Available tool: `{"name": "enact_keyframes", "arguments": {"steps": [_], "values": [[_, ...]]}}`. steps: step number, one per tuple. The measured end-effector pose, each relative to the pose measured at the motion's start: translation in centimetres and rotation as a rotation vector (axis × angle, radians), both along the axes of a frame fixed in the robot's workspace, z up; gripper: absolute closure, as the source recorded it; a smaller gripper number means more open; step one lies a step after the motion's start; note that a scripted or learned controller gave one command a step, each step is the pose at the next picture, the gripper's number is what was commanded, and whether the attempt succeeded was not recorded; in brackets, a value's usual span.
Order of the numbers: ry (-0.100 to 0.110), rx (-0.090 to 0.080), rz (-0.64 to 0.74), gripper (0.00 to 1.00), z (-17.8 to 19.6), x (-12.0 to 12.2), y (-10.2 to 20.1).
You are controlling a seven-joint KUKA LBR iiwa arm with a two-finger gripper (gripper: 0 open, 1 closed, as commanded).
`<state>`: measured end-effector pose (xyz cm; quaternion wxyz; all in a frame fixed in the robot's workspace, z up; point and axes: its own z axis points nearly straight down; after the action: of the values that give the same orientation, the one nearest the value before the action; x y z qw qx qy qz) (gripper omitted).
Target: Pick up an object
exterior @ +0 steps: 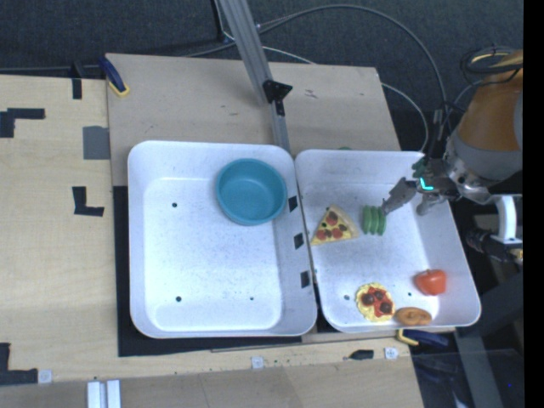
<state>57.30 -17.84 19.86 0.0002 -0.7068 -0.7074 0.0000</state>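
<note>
The gripper is angled down onto the green toy in the right bin, apparently to grasp it; finger opening cannot be determined. Beside the green toy lies a pizza slice; farther off, a tomato.

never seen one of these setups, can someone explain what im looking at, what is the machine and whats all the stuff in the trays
This is one camera fixed above a bench, looking down at a slant. The grey robot arm with an orange band reaches in from the right. Its two-finger gripper sits right by a small green ridged toy; whether it grips it is unclear. Two shallow white bins lie side by side. The left bin holds a round blue bowl. The right bin holds a toy pizza slice, a round toy pizza, a red toy and a brown toy.
</note>
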Motion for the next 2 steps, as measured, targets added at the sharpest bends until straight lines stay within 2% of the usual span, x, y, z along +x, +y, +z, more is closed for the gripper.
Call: {"name": "enact_keyframes", "arguments": {"steps": [1, 2], "values": [[0.0, 0.0, 0.0, 0.0, 0.0, 0.0, 0.0], [0.004, 0.001, 0.0, 0.0, -4.5, -0.4, 0.7]]}}
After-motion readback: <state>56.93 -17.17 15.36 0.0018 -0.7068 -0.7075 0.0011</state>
